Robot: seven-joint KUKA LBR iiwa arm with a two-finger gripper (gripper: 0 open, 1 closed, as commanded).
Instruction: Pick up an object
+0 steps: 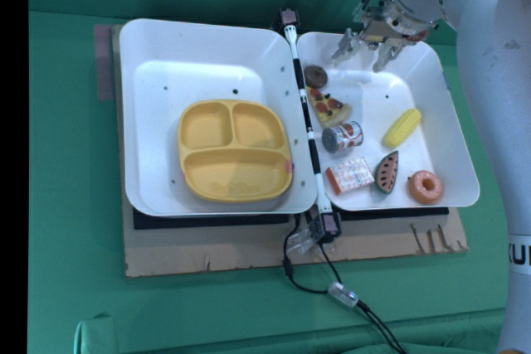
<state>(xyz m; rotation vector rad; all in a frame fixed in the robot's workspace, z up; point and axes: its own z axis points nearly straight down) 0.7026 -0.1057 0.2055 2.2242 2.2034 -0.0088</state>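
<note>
My gripper (365, 54) hangs open above the far edge of the right bin (452, 137), its fingers spread with nothing between them. Below it in that bin lie a brown chocolate donut (315, 76), a pizza slice (328, 108), a small tin can (342, 137), a yellow corn cob (401, 128), a watermelon slice (387, 172), a pink-white wafer block (350, 176) and an orange glazed donut (426, 186). The chocolate donut is the closest item, to the gripper's lower left.
The left bin (149, 70) holds a yellow divided plate (235, 151). A black-and-white striped bar (303, 108) runs between the bins. Cables (332, 286) trail off the cardboard base at the front. The arm (489, 54) fills the right side.
</note>
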